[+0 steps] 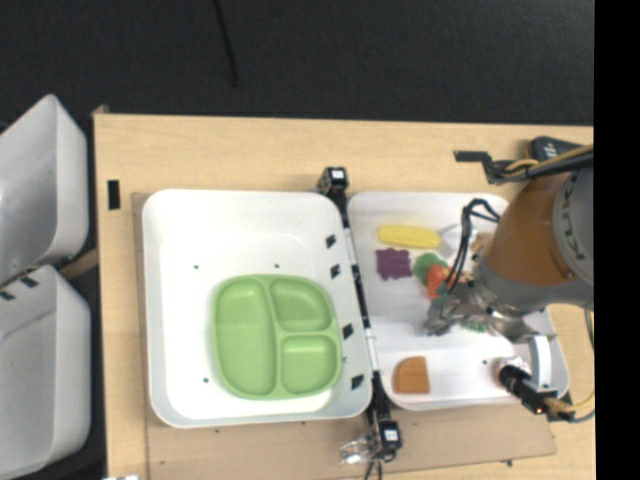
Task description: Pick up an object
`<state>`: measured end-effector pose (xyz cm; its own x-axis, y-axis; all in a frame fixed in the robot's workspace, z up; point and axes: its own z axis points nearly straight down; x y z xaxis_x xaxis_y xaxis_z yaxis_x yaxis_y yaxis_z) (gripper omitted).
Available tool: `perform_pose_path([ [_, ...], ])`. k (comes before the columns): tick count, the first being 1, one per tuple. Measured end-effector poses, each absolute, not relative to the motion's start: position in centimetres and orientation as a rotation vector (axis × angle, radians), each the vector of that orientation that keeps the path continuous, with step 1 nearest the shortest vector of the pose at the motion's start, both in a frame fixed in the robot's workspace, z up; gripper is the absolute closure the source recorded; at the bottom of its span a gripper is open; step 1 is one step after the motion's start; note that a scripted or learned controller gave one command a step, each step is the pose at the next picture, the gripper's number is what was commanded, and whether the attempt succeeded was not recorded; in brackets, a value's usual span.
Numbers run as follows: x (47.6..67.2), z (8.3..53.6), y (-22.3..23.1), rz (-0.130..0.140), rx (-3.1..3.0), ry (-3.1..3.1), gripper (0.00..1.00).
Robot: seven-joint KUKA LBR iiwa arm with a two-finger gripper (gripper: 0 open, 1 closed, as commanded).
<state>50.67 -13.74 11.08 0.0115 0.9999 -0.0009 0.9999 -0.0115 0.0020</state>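
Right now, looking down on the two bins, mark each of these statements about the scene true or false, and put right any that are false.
1. The green divided plate lies in the left bin. True.
2. The yellow corn cob lies on the green plate. False: it lies in the right bin, near its far edge.
3. The purple object sits nearer the camera than the corn. True.
4. The brown piece rests at the far edge of the right bin. False: it rests at the near edge.
5. The gripper is over the left bin. False: it is over the right bin.
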Motion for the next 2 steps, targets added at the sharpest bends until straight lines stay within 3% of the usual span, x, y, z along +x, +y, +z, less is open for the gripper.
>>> perform_pose_path([
  [2,50.1,21.2,-13.2,0.004,2.215,2.220,1.00],
])
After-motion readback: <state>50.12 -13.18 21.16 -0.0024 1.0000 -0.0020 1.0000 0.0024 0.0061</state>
